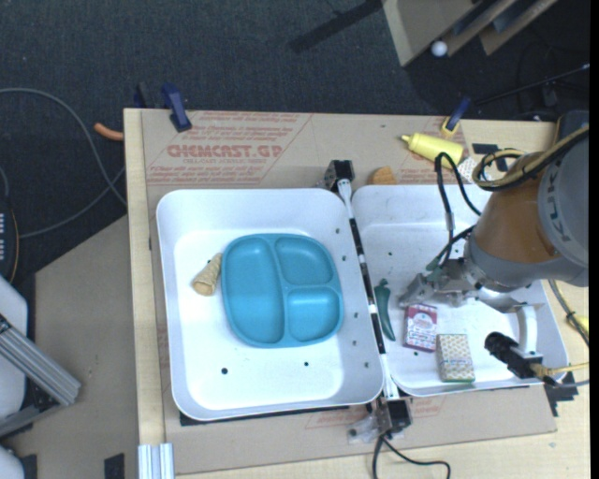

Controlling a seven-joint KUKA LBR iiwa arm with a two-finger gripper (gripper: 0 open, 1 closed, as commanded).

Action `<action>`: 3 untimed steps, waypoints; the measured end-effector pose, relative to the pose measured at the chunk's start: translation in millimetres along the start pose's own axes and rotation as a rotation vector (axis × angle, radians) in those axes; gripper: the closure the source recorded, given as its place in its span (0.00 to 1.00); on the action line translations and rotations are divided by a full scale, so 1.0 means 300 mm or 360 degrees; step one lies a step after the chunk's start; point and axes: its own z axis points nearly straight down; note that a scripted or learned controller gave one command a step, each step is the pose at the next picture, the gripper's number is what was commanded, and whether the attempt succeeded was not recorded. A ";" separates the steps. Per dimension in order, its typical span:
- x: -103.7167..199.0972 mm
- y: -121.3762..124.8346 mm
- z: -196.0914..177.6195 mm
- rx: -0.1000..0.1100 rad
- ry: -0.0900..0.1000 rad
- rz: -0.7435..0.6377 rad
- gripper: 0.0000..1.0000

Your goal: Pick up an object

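Small red-and-white packet (422, 327) lies flat, label up.

Dark blue-grey carpet (234, 56) all round, pretty dim. Black cable (70, 117) looping across it on the left. Cardboard-brown bench top (281, 140) printed with red lettering, blue clamps at the far edge: one (175, 106) near the far left corner, another (456, 114) toward the far right. Pale wooden furniture (440, 28) poking in at the top right. Grey aluminium rail (37, 360) slanting at the lower left.
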 end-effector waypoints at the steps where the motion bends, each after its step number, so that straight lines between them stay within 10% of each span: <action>1: -0.295 0.178 -0.002 0.0001 0.0000 -0.0001 0.00; 2: -0.084 0.459 -0.034 -0.0002 0.0003 -0.0005 0.00; 3: 0.010 0.374 0.001 0.0005 0.0003 -0.0004 0.00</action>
